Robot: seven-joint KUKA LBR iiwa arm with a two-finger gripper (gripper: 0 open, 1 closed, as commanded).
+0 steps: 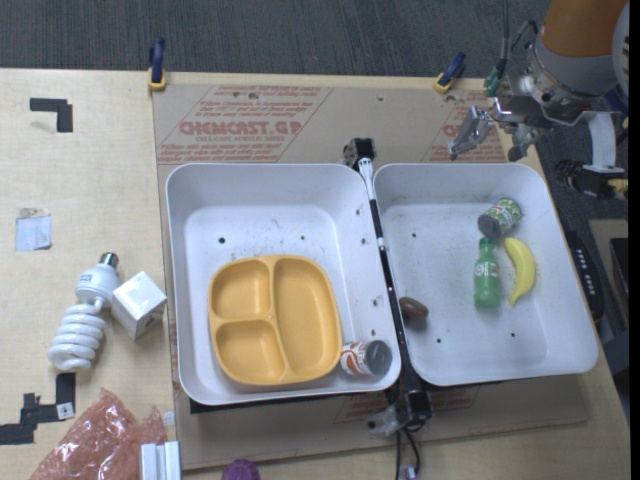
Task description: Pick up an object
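The right bin [560,343] holds a green bottle [487,278] lying beside a yellow banana [520,268], a small green can [500,215] just behind them, and a brown lump [413,312] near the bin's left wall. In the left bin [190,268] lie a yellow divided plate [273,320] and a small can [365,358] on its side at the front right corner. My gripper [490,140] hangs above the back edge of the right bin, behind the green can. Its fingers stand apart, open, with nothing between them.
On the bench left of the bins lie a spiral light bulb [80,323], a white cube [138,303] and a red mesh bag [95,433]. Blue clamps [157,63] hold the brown board at its back corners. A black divider [372,218] runs between the bins.
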